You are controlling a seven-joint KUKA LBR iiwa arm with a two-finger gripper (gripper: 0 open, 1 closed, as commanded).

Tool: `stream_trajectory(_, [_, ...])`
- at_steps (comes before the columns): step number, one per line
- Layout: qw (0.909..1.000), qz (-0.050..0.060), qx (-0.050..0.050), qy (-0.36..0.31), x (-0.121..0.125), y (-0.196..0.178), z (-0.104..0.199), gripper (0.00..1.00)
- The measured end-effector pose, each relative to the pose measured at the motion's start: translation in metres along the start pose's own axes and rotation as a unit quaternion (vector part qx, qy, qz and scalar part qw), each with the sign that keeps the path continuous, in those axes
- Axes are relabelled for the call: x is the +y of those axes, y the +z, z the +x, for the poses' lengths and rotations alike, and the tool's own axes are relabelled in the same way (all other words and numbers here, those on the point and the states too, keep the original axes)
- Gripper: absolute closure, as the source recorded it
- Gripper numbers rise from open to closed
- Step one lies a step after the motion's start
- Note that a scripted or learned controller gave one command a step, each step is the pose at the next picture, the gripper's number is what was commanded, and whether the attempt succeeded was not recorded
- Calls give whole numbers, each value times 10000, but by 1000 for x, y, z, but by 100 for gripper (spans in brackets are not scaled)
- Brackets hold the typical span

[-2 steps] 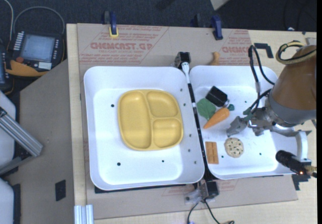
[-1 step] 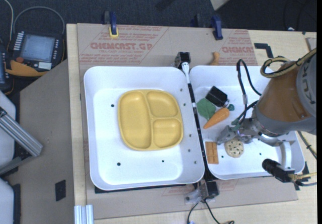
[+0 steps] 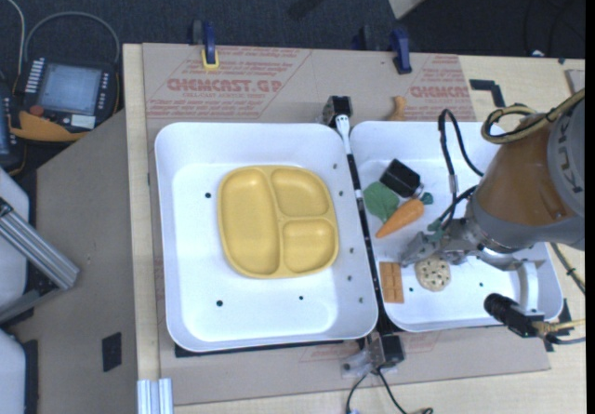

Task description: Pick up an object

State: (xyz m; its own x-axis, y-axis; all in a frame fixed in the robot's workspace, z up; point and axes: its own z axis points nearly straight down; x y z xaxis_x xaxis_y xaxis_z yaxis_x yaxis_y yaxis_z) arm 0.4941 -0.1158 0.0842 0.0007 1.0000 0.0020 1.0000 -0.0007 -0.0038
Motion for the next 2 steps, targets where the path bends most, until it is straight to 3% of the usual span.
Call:
stream_trajectory(1, [10000,-16,-4,1,0,-11,0,100])
stream_trajectory(2, [10000,-42,-21,-4,-1,-54,-3,100])
